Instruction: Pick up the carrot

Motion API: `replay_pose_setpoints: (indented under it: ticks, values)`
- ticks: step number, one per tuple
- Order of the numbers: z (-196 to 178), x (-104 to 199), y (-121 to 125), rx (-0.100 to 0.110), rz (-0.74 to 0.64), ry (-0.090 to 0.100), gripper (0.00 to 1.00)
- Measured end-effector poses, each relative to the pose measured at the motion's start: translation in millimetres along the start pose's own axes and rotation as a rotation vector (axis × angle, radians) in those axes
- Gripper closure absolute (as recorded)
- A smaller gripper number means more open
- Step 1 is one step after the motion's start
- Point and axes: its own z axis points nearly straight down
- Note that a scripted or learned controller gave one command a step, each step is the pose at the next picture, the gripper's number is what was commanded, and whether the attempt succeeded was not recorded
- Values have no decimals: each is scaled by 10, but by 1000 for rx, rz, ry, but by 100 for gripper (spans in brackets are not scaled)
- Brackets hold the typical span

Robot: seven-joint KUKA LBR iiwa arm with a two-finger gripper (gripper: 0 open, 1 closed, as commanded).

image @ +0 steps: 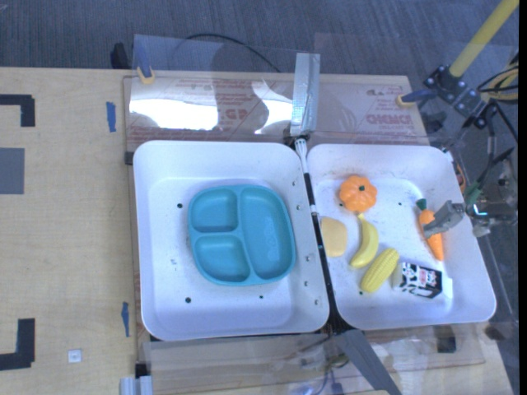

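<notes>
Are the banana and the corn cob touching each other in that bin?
Touching. In the camera view, the banana's lower end meets the top of the corn cob with no white bin floor between them.

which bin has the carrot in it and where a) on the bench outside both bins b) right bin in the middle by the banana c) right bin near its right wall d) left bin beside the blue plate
c: the small orange carrot with a green top lies in the right-hand shallow white bin close to its right wall, apart from the yellow banana, with the two-finger gripper right at it.
</notes>
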Motion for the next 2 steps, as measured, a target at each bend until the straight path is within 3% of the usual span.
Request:
replay_pose_setpoints:
  ticks: [1,2]
  values:
    - [917,-358,711,2,369,-2,0]
    - [1472,-317,763,-7,300,14,0]
